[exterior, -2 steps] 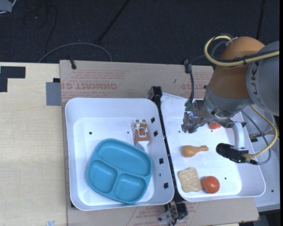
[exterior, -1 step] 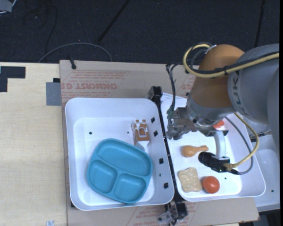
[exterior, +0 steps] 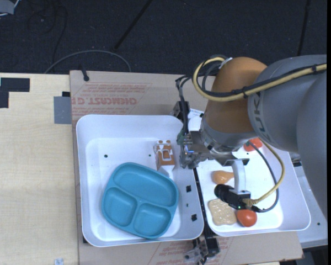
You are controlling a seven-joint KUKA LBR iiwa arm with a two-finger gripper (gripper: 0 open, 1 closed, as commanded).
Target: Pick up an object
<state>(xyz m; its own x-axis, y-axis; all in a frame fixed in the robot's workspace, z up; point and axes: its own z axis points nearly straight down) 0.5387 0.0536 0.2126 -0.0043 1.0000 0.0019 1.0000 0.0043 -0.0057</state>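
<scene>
Bench surface carries two bins. Nearest, the right bin (exterior: pixel 291 203) holds a tan piece (exterior: pixel 222 212) and a red ball (exterior: pixel 246 218); the left bin (exterior: pixel 80 175) holds a blue plate (exterior: pixel 140 200). Farther back, an orange toy (exterior: pixel 165 154) lies just left of the gripper (exterior: pixel 188 153), whose opening cannot be determined. Centre over the toy, clear of the bin wall, before descending.

A blue three-compartment plate (exterior: pixel 139 200) lies flat at 6 o'clock in the left bin (exterior: pixel 91 148). A small orange-brown toy (exterior: pixel 165 153) sits at 2 o'clock. In the right bin (exterior: pixel 292 203), an orange lump (exterior: pixel 222 176) lies at 9 o'clock, a beige slice (exterior: pixel 221 212) at 7 and a red ball (exterior: pixel 246 218) beside the slice at 6.
</scene>
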